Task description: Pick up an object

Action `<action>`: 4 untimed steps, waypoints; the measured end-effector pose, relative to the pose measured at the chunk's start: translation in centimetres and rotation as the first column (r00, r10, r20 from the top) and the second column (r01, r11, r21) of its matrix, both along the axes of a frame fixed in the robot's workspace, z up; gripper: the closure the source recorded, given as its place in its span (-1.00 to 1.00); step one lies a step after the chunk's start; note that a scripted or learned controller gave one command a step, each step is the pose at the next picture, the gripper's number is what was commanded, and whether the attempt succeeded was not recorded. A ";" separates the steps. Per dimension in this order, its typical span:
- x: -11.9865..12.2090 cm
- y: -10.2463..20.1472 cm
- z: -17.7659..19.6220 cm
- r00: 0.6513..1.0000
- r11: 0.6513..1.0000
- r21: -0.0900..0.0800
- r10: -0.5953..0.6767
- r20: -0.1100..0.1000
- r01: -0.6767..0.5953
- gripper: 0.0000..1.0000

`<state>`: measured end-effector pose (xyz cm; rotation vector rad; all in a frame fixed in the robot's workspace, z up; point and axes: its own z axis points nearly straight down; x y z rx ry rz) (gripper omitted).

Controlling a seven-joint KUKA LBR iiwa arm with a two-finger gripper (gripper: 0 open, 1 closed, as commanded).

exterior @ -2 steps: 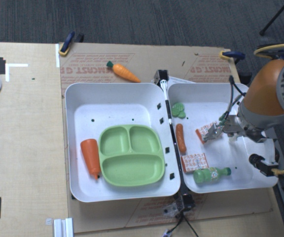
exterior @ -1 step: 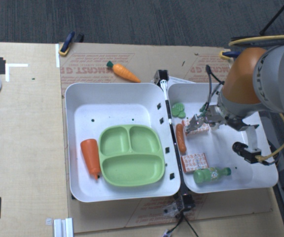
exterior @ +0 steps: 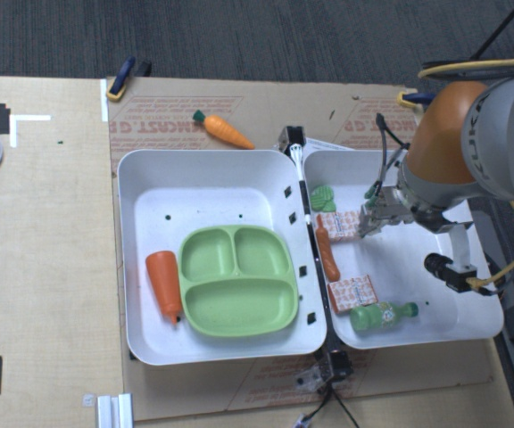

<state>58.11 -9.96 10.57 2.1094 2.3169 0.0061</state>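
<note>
1. Reaching in from the right, the grey arm with its orange band hangs over the right bin (exterior: 471, 328), and its end effector (exterior: 370, 214) sits low near that bin's upper-left part.
2. Whether the end effector is apart, together or clamped on anything cannot be told; its tip is small and dark against the bin floor.
3. Just beside the tip, to its left, lies a red-and-white packet (exterior: 340, 224), close enough that contact cannot be ruled in or out.
4. Above that packet, near the bin's left wall, is a small green item (exterior: 322, 197).
5. A thin orange-red sausage-like piece (exterior: 328, 258) lies along the left wall of the right bin, below the first packet.
6. A second red-and-white packet (exterior: 352, 290) lies lower, and a green bottle (exterior: 380, 315) lies on its side just below it.
7. The left bin (exterior: 141, 185) holds a green divided plate (exterior: 238, 280) with three compartments, and an orange-red cylinder (exterior: 163, 283) lies just beside the plate's left edge.
8. A toy carrot (exterior: 223, 129) rests on the cardboard-covered tabletop (exterior: 43, 266) above the left bin, well apart from the arm.
</note>
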 end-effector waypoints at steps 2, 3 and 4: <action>-8.9 5.9 8.6 1.000 1.000 0.003 0.026 -0.010 -0.026 -1.00; -2.3 8.2 8.6 0.995 0.996 0.002 0.094 -0.008 -0.094 -1.00; -2.3 8.2 8.6 0.996 0.996 0.002 0.094 -0.008 -0.094 -1.00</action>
